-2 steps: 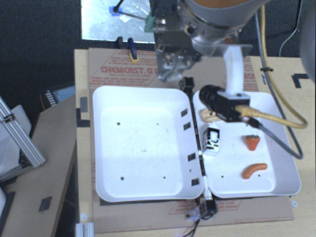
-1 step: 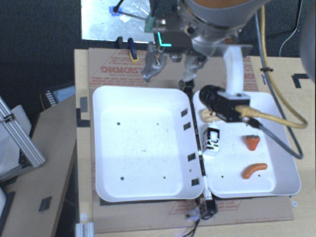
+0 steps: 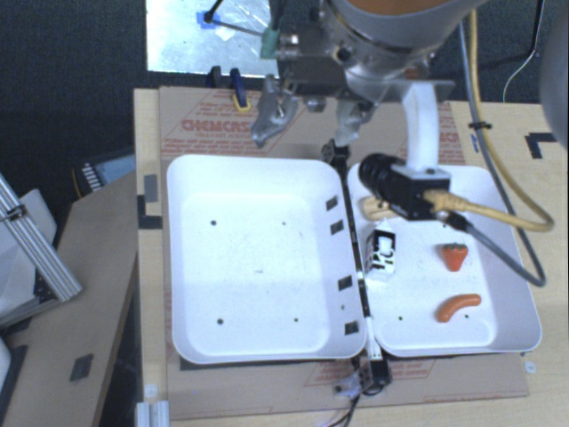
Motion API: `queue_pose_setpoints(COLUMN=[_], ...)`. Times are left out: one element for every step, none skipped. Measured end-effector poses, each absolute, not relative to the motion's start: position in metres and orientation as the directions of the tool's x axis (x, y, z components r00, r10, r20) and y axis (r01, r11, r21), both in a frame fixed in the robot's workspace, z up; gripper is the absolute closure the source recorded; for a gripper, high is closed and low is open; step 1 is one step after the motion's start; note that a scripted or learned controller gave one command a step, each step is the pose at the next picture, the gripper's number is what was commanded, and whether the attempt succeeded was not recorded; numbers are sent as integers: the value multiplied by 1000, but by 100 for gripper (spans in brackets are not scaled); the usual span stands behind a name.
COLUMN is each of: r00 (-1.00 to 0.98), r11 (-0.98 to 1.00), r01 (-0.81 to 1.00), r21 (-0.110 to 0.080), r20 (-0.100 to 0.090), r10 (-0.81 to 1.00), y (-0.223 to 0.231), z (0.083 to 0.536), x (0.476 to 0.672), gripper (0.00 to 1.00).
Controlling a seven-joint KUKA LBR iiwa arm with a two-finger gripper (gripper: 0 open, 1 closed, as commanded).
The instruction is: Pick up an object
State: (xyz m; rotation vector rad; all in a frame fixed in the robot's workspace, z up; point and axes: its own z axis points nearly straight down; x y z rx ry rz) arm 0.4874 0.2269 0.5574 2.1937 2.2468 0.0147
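You have two bins — right one holds three items: strawberry, sausage, black-and-white block. Gripper fingers apart, holding nothing.

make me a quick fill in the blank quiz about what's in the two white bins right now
1. The strawberry lies in the ____ bin.
2. The orange sausage-shaped toy lies nearer the camera than the ____.
3. The gripper hangs above the bins' ____ edge.

Missing words: right; strawberry; far
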Motion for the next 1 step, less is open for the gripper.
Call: queue_pose_setpoints(r00=[-24], r11=[24], r01=[1000], r21=[8], r20=[6], r10=[1000], y=[227], z=[557], x=[487], gripper=[0])
